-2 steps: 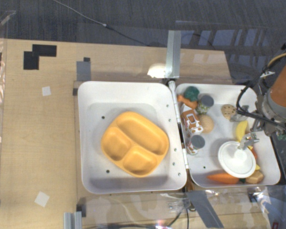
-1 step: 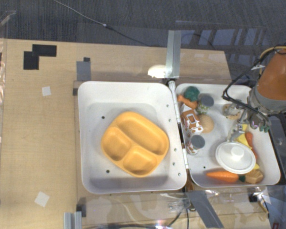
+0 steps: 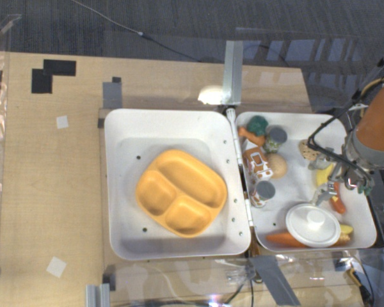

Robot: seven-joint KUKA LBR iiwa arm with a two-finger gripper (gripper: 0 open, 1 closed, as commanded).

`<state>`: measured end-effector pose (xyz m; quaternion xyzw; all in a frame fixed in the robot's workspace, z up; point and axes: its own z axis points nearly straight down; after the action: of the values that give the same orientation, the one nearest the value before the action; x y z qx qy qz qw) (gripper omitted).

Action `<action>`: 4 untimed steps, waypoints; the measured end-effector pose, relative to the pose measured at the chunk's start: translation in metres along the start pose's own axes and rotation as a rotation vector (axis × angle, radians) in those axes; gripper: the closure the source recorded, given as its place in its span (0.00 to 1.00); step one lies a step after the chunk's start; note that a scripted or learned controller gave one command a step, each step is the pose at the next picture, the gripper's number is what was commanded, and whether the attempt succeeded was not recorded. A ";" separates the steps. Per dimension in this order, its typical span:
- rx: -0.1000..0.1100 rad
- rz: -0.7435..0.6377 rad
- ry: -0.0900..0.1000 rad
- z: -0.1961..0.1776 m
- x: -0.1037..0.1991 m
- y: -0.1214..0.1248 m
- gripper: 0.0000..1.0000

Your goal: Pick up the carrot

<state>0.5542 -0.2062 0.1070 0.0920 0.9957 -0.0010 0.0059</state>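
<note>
In the right bin [image 3: 371,238], an orange carrot [image 3: 283,239] lies along the front wall, partly tucked under a white bowl [image 3: 313,223]. A second, shorter orange carrot-like piece [image 3: 249,135] lies at the bin's far left corner beside a green item [image 3: 258,125]. My gripper [image 3: 329,189] hangs low over the right side of this bin, above a yellow item [image 3: 324,174] and a small orange-red piece [image 3: 338,204]. It is well to the right of both orange pieces, and nothing shows clearly inside it.
The left bin [image 3: 118,171] holds a yellow divided plate [image 3: 181,192]. Crowding the right bin are a grey cap [image 3: 278,134], a small box [image 3: 258,163], a tan egg-shaped item [image 3: 277,166], a can [image 3: 264,191], a cookie [image 3: 306,148] and black cables near the arm.
</note>
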 end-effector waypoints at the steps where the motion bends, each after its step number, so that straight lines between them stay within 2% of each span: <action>1: 0.000 -0.070 0.001 -0.002 0.001 0.001 0.00; 2: -0.002 0.005 -0.008 0.017 0.005 0.033 0.00; 3: -0.001 0.084 0.001 -0.012 0.020 0.030 0.00; 4: 0.001 0.360 0.001 -0.053 0.049 -0.008 0.00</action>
<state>0.5039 -0.2048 0.1597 0.2686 0.9632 -0.0003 0.0053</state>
